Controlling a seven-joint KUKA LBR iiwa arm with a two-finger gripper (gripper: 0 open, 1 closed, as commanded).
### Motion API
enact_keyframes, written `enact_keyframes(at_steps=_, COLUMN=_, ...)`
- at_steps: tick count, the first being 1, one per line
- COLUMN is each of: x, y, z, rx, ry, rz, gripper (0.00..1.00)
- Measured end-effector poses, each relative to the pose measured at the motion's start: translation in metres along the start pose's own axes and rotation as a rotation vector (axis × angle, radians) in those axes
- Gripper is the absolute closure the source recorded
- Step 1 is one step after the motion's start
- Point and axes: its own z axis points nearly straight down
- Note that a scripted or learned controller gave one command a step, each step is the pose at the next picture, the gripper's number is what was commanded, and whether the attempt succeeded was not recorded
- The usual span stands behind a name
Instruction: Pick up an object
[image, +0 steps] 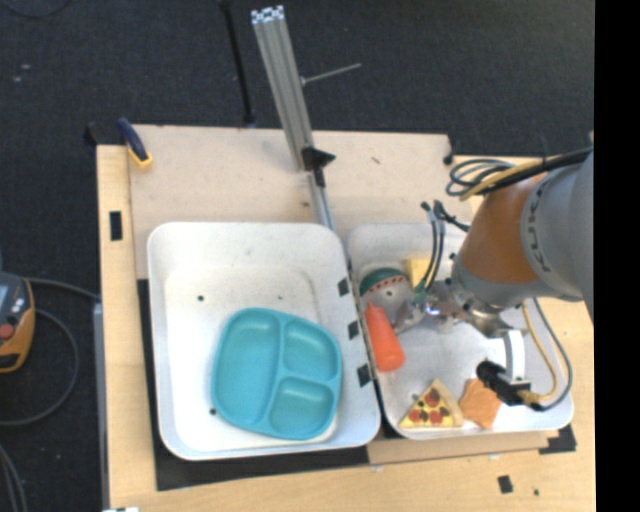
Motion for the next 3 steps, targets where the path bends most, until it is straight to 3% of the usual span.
enact_keyframes(at_steps=1, x=0.002, y=0.000, z=-0.012, rx=0.006, ry=0.008, rz=0.002, gripper=1.00)
enact_keyframes(at_steps=3, x=0.006, y=0.005, z=-0.102, rx=0.009, ry=0.015, rz=-0.011, gripper=1.00)
